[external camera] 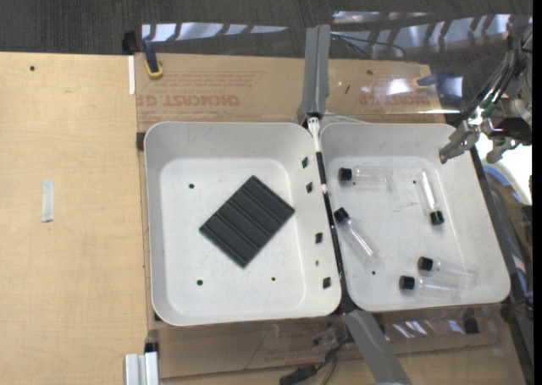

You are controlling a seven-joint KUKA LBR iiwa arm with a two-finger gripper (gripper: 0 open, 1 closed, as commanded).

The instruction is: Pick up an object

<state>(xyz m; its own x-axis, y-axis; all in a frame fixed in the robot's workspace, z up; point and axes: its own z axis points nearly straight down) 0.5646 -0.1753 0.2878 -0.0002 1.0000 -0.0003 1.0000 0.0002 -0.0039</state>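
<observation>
Two clear vials with black caps (440,275) lie along the near wall of the right bin (474,294), touching or nearly so. Three more vials sit farther back: one (364,176) near the far-left corner, one (430,197) toward the right, one (354,234) by the left wall. Left bin (161,206) holds a ribbed dark slab (247,220). Gripper (461,140) hangs over the right bin's far-right rim; open or closed, cannot tell. Judgement: target an isolated vial, jaws set across its axis, descend square to avoid rolling it.
</observation>
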